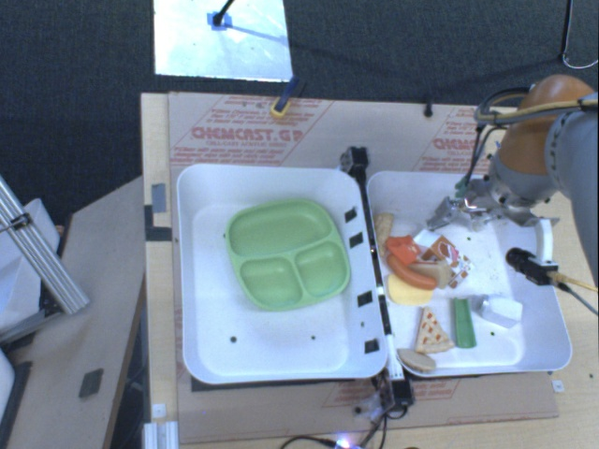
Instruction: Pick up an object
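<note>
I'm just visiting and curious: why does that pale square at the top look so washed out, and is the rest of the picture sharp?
In the camera view, the pale square catches strong glare, bleaching its surface; the white bins are evenly lit with soft shadows inside their walls; the green tray reads crisply, while the tool and small food pieces look slightly soft.

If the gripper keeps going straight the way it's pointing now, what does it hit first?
The gripper points left and down into the right bin. First in that line looks like the wrapped snack packet beside the orange carrot piece, though its height above them is unclear.
</note>
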Available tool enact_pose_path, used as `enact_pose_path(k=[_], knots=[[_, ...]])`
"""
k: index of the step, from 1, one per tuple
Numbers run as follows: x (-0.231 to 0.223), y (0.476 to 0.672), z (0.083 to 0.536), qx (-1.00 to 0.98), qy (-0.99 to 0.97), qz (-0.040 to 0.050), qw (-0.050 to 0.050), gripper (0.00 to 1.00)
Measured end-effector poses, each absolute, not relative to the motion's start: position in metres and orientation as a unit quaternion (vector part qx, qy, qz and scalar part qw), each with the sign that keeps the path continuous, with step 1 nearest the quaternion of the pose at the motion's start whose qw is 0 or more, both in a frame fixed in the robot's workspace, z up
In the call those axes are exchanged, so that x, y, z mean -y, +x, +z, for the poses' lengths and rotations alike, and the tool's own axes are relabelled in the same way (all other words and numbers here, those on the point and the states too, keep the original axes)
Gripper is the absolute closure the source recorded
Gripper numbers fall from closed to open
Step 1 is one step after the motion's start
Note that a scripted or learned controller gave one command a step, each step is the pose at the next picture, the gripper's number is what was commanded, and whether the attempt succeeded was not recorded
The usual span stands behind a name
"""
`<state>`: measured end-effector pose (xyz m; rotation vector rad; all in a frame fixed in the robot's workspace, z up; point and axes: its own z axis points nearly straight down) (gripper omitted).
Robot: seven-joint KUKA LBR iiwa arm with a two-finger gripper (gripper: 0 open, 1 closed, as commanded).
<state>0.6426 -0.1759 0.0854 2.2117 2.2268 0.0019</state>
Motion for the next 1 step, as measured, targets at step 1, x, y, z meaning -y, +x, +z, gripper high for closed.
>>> enact_pose_path(k=[1], knots=[[0.1758, 0.6437, 0.0972, -0.71, 0.704, 0.0015, 0.003, 1.0]])
